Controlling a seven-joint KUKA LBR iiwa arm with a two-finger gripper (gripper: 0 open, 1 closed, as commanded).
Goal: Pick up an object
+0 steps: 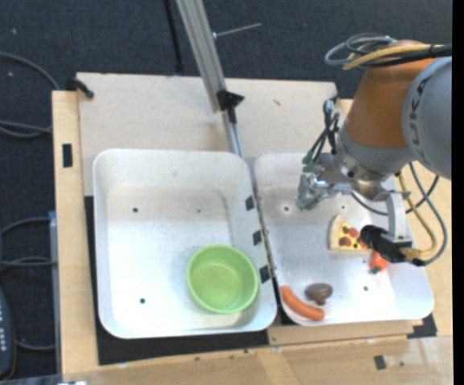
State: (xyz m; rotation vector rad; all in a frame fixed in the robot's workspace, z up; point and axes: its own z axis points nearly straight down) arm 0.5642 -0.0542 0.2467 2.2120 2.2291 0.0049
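**A:** What is hard to read, starting at the left?

**B:** The left bin (pixel 160 223) is plain enough: smooth white plastic with rounded corners and a speckled floor. It holds one green bowl (pixel 222 277), round, glossy and upright, at the bin's 5 o'clock, close against the wall.

**A:** And at the seam between the two bins?

**B:** One ribbed aluminium rail (pixel 204 42) slants down from 12 o'clock over the pale wooden counter (pixel 152 111), and its foot ends near the seam. The right bin (pixel 296 247) is the same white plastic, and the arm covers its 1 o'clock corner.

**A:** How many things are in that bin?

**B:** Four. One orange sausage (pixel 302 304), smooth and slightly curved, lies at the bin's 7 o'clock. One brown lump (pixel 319 293), rounded and dull, sits just at the sausage's 1 o'clock, but whether they touch cannot be told. One yellow wedge (pixel 343 234) with red dots lies flat near the middle. One small orange-red piece (pixel 378 263) is at the wedge's 4 o'clock, with its upper end hidden under the wrist, so its shape stays unclear.

**A:** And the tool?

**B:** The tool (pixel 310 189), bare grey metal, hangs at the bin's 10 o'clock and at the wedge's 10 o'clock, apart from it. The arm (pixel 384 111) shadows it from above. Whether it is released or clenched cannot be told, and nothing is seen in its grasp.
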